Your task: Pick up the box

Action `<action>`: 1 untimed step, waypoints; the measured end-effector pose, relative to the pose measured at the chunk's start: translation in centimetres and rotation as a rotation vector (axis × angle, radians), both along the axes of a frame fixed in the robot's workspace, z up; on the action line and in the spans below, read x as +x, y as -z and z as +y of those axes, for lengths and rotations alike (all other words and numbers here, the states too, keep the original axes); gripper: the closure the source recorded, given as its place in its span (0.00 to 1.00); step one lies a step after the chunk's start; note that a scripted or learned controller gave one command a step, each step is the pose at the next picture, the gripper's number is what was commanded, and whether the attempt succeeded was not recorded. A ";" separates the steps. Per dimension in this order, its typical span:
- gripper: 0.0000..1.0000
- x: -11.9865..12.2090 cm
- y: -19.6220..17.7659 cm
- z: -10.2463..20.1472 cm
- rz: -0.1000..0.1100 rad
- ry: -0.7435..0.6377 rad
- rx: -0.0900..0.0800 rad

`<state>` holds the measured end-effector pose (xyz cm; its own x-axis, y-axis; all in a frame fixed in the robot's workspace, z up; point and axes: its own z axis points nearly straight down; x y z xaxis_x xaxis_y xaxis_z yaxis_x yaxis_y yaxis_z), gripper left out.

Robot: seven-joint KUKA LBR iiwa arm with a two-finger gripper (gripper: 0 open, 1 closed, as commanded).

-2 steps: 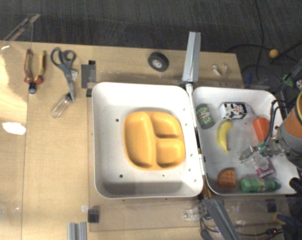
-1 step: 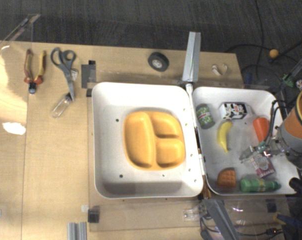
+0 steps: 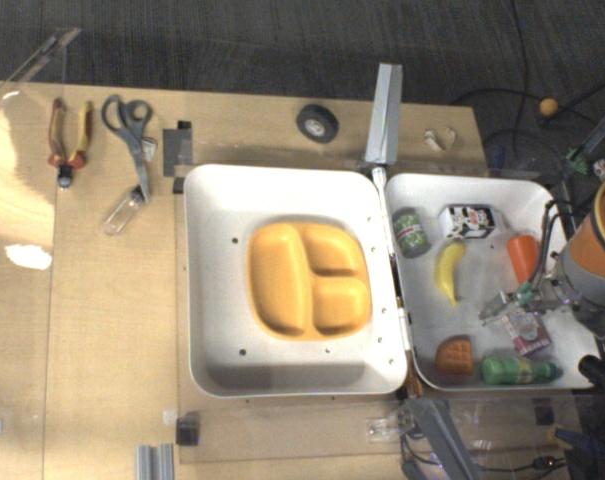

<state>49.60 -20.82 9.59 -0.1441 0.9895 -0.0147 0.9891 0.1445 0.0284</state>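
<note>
While the gripper [image 3: 512,303] hangs low in the right bin [image 3: 422,268], its finger state impossible to tell, the approach seems underway, and next it must reach the box [image 3: 469,221] by the far wall.

The wooden bench [image 3: 92,348] is carrying two white bins [image 3: 222,368] (side by side), with pliers [image 3: 68,140], scissors [image 3: 130,133] and tape roll [image 3: 317,123] lying along its upper edge.

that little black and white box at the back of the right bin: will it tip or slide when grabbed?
The box looks like a small carton lying flat, so tipping seems unlikely. It probably is light, so a nudge may slide it across the smooth white bin. Its printed faces look glossy, perhaps slippery. The can and banana sit close beside it, leaving the claw little room.
</note>
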 end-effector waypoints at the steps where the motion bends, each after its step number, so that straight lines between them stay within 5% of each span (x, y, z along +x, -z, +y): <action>1: 1.00 0.4 -1.3 -0.2 -0.013 -0.001 -0.008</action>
<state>50.04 -21.05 10.94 -0.1449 0.9891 -0.0243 0.9885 0.1458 0.0398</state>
